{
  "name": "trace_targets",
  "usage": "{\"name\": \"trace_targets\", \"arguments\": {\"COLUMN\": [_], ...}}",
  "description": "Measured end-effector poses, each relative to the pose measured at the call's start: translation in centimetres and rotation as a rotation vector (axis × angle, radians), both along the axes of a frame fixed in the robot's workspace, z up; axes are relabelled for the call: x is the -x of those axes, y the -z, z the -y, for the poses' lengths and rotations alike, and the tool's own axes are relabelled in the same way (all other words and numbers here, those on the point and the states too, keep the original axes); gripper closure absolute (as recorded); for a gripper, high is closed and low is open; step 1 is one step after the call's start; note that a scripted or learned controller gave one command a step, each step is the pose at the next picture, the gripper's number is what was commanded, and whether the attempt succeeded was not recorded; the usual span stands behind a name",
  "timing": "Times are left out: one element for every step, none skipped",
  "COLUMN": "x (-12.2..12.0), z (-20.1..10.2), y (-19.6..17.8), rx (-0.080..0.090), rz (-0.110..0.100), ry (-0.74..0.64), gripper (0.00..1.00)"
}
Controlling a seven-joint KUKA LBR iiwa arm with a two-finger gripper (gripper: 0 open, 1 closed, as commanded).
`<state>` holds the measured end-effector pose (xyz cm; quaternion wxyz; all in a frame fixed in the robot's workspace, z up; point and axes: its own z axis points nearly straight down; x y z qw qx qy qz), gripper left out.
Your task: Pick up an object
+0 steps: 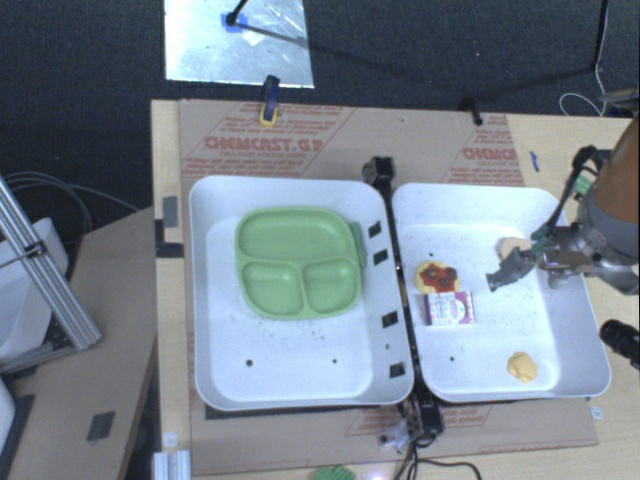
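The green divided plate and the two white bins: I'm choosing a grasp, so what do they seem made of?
Green divided plate: probably matte moulded plastic, with even colour and soft rounded ridges. Left bin and right bin: likely smooth white plastic, thin rounded rims.

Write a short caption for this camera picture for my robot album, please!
Robot gripper hovers over the right bin near a red-and-yellow toy, pink packet and yellow piece; a green divided plate sits in the left bin.

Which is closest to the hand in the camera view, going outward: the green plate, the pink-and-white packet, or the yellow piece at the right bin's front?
From the hand:
1. Pink-and-white packet, just left.
2. Yellow piece, front of right bin.
3. Green plate, left bin.
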<state>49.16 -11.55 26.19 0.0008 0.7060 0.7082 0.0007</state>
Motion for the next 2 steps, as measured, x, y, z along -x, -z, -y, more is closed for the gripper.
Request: {"name": "trace_targets", "arguments": {"x": [-6.7, -6.8], "z": [-3.1, -2.7], "y": [18.2, 16.1], "rx": [-0.002, 0.001], "rz": [-0.005, 0.003], "ry": [-0.005, 0.001], "gripper": [0.00, 1.00]}}
